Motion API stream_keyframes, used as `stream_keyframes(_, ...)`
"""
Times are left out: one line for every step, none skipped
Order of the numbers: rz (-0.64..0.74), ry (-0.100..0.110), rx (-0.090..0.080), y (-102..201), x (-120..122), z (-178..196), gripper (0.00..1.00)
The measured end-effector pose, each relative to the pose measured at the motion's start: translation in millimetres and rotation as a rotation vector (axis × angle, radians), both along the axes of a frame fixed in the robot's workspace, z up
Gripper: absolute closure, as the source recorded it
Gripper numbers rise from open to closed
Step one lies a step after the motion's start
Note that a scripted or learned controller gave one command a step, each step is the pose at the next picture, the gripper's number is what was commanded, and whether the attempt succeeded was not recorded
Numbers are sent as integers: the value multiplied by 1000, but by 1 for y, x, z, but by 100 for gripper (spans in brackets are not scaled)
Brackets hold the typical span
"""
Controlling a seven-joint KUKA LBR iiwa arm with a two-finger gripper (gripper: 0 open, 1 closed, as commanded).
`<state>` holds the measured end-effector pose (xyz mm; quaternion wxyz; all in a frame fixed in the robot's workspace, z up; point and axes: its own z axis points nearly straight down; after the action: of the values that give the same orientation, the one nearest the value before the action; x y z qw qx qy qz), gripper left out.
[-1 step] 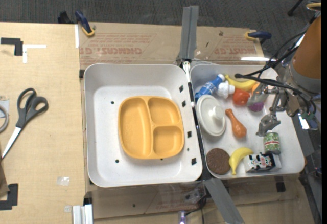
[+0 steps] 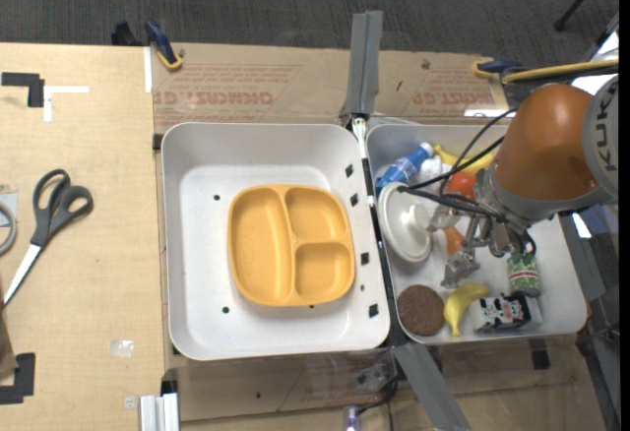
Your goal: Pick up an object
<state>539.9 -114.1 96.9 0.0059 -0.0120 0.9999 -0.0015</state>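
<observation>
Orange-banded arm lowers its gripper among right bin clutter near a banana, seeking a pick; its state unreadable.

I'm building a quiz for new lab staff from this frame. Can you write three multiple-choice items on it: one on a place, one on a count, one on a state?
1. Where does the yellow divided plate lie?
A. in the left bin
B. in the right bin
C. on the wooden bench beside the scissors

2. How many compartments has the plate?
A. two
B. three
C. five

3. Where is the gripper?
A. over the plate
B. over the scissors
C. low in the right bin, among its clutter

Answers: 1 A, it fills the middle of the left bin. 2 B, one long section and two smaller ones show. 3 C, it sits between the metal bowl and the banana.
</observation>
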Motion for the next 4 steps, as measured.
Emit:
stream_keyframes(-83,-3,3,-10,-21,0,0)
stream_keyframes(-75,-4,1,-3,-37,0,0)
stream_keyframes(-72,-12,-1,-2,-34,11,100)
stream_keyframes(-112,0,2,21,-58,-1,100)
